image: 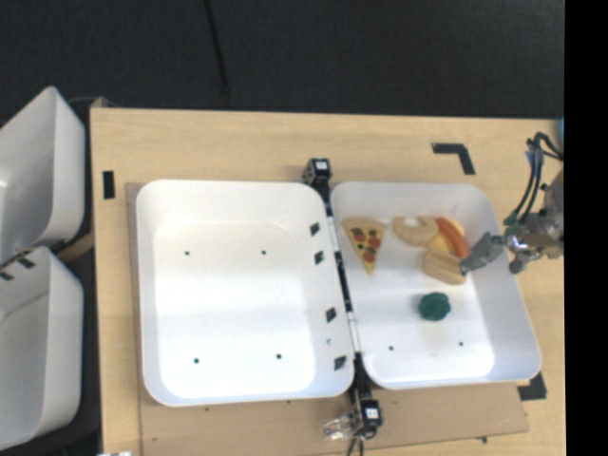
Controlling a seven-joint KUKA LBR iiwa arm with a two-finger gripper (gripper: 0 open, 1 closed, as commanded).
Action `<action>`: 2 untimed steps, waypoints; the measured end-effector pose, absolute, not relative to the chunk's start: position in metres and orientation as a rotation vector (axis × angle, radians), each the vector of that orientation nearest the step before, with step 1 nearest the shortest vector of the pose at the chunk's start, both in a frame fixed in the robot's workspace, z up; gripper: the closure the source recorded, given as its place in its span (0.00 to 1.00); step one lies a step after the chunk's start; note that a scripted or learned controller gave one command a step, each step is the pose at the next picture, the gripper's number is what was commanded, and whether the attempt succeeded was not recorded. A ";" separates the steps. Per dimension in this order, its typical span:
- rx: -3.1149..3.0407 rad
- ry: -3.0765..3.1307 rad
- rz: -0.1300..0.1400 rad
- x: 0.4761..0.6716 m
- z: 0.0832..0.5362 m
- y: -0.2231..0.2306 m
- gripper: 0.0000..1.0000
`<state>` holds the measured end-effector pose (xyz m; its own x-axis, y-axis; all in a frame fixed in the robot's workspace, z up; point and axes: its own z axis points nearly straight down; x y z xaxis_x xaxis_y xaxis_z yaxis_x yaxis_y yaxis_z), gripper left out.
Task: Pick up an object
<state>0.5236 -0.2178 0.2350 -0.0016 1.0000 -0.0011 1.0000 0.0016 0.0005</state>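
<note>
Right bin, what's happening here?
The gripper sits at the right bin's right side, next to a small pile of toy food: a tan block, an orange-red piece and a pale ring. A pizza slice and a green ball lie apart from the pile. Nothing is visibly between the fingers, so no pick yet.

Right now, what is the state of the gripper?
Gripper: at the right bin's right edge, beside the tan block; open or shut cannot be told.
</note>
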 end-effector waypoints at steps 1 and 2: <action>2.220 2.230 -0.005 0.545 0.110 -0.191 0.00; 2.220 2.222 0.001 0.546 0.117 -0.193 0.00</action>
<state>0.5460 -0.1927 0.1166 -0.0006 1.0000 0.0001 1.0000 0.0006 0.0009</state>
